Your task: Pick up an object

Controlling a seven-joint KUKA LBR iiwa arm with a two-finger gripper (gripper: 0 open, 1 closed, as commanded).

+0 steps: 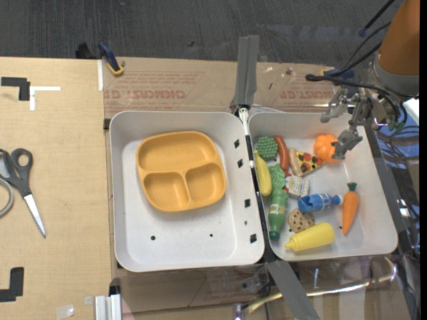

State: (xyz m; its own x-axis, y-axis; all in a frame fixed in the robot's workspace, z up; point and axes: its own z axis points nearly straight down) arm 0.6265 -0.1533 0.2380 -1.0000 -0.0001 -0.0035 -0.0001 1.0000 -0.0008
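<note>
The arm reaches in from the right, orange band (402, 35) at the top corner, and the jaws (348, 141) hang over the far side of the right bin (383, 199). A grey fingertip sits right against the orange fruit (325, 147), but whether the jaws are wide, narrow or gripping it I cannot tell from this angle. Beside the fruit lies a pizza slice (305, 162); further left, a red sausage (283, 153) and a green knobbly piece (266, 147). Nearer the front: a carrot (349, 207), a small blue bottle (319, 203), a cookie (301, 221), a yellow bottle (311, 237) and a banana (263, 175). The left bin (127, 245) carries a yellow divided plate (180, 171). Out on the worktop (53, 179), scissors (25, 185) lie well apart from both bins.
</note>
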